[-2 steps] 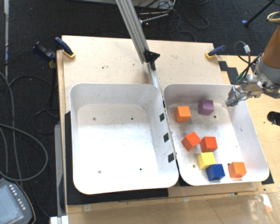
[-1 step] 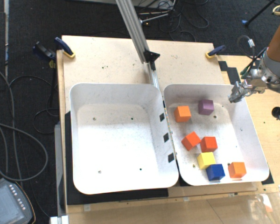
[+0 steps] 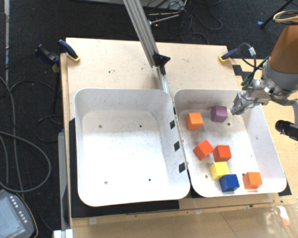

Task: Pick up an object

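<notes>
The right bin (image 3: 268, 138) holds several small cubes. A purple cube (image 3: 219, 113) and an orange cube (image 3: 194, 120) lie near its back. Two more orange cubes (image 3: 203, 149) (image 3: 222, 152) sit mid-bin. Near the front are a yellow cube (image 3: 219, 170), a blue cube (image 3: 229, 182) and another orange cube (image 3: 252, 180). My gripper (image 3: 237, 109) hangs low at the bin's back right, just to the right of the purple cube, with nothing visibly between its fingers.
The left bin (image 3: 89, 108) stands beside the right one. A slanted metal pole (image 3: 141, 26) crosses the bench's back. Clamps sit at the back corners (image 3: 69, 51) (image 3: 233, 53). A black fixture (image 3: 288, 129) juts in at the right edge.
</notes>
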